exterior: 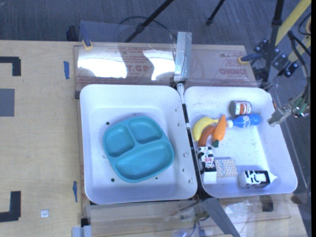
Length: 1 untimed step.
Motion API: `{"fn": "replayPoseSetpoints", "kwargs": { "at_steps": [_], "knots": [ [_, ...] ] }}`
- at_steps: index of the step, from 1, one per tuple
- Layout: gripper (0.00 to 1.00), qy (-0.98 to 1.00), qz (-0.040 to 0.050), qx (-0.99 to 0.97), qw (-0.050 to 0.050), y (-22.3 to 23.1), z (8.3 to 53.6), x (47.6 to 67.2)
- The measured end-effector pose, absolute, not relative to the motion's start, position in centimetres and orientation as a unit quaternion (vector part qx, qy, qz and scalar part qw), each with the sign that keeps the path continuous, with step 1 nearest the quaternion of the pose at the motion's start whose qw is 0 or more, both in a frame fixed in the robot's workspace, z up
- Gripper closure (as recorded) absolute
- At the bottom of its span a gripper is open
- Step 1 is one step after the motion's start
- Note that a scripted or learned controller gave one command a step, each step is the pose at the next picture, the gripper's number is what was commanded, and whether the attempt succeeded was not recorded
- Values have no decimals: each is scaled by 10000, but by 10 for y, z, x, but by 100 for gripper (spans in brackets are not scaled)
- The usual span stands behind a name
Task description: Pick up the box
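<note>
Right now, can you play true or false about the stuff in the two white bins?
1. The blue divided plate lies in the left bin. True.
2. The banana and carrot lie in the left bin. False: both are in the right bin.
3. A can lies beside a blue bottle. True.
4. The patterned box sits on the plate. False: it lies on the right bin's floor.

My arm [291, 110] is cut by the right edge, so I cannot tell how my fingers stand. The print on the small box [225, 168] is too fine to read. The banana [201, 127] lies partly hidden under the carrot [219, 129].
</note>
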<state>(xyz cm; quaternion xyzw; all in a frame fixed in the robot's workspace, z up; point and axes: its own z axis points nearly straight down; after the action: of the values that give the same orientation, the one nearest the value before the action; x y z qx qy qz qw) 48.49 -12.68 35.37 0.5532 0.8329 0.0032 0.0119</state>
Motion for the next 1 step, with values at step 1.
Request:
{"fn": "replayPoseSetpoints", "kwargs": {
  "at_steps": [1],
  "knots": [
    [100, 8326, 38, 5536, 144, -128, 364, 486]
  ]
}}
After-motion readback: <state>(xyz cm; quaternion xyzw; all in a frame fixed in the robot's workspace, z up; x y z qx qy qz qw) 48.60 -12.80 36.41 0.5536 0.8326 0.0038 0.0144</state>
